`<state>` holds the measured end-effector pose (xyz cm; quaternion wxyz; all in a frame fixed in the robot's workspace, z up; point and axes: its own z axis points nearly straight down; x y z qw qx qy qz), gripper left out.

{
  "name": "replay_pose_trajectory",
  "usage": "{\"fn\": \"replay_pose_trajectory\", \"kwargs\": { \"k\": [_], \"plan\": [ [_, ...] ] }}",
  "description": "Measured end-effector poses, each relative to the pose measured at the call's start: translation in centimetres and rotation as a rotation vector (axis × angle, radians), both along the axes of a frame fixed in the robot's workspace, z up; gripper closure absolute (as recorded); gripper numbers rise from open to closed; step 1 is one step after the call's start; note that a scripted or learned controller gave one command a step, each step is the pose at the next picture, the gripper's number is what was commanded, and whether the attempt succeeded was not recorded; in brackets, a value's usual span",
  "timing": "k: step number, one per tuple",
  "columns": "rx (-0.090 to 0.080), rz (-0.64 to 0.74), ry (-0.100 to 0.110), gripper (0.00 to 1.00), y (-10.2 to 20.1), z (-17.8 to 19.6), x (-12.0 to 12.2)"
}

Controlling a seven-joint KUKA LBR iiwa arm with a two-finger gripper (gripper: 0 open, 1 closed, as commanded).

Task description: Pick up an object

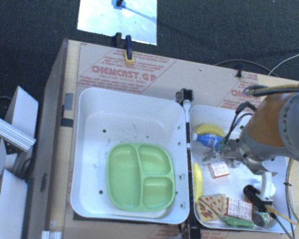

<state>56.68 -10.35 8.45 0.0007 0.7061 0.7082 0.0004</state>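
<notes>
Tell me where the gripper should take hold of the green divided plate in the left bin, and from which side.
Probably by the rim of the green divided plate, from above at its edge toward the camera's top left. The plate lies flat with a raised rim, and the left bin has bare floor there, while the opposite corner sits close to the bin walls.

gripper point(217, 155) low in right bin point(274, 230), green tray point(140, 175) left.

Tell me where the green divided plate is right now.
The green divided plate lies in the left bin, toward its near right corner, close to the wall shared with the right bin.
</notes>
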Motion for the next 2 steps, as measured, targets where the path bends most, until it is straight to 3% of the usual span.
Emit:
{"fn": "replay_pose_trajectory", "kwargs": {
  "k": [1,2],
  "plan": [
    [0.001,0.001,-0.001,1.00,0.0,1.0,0.1],
    [0.001,0.001,-0.001,1.00,7.0,10.0,-2.9]
  ]
}}
